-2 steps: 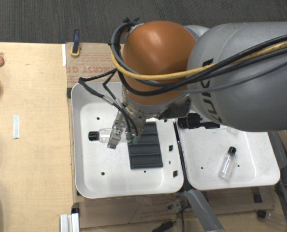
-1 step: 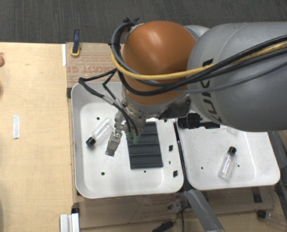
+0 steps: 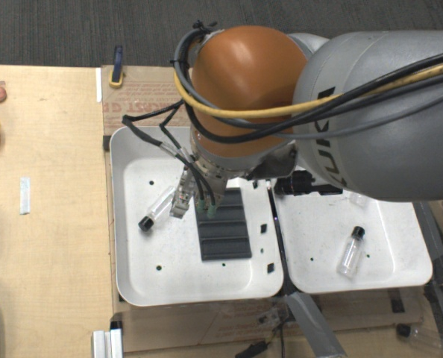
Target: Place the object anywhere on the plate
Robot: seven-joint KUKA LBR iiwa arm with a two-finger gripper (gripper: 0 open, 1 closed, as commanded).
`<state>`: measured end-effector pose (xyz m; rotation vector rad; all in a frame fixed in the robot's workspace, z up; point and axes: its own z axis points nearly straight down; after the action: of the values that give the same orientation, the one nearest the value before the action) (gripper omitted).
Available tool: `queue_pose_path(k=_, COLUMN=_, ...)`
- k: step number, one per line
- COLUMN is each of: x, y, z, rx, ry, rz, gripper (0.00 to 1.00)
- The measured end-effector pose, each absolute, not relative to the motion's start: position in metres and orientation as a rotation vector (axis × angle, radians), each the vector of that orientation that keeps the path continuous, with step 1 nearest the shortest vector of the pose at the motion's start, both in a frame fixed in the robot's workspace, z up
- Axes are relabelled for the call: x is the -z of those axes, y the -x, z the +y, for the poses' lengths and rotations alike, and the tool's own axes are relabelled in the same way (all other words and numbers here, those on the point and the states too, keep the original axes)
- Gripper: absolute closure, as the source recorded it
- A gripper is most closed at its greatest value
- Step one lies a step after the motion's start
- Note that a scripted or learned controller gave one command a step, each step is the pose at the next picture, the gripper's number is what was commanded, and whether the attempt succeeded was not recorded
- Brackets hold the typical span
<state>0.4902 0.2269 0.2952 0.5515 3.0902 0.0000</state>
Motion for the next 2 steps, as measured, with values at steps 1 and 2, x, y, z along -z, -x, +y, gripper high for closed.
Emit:
queue_pose_path(k=1, x=-0.2778, y=-0.5348, z=0.2279, rx=0.001, ry=-0.259, rz=3.131, gripper=1.00)
queue_pose_path(k=2, x=-0.2778, y=-0.5349, z=0.2279, rx=0.001, ry=-0.259, rz=3.131, gripper=0.00)
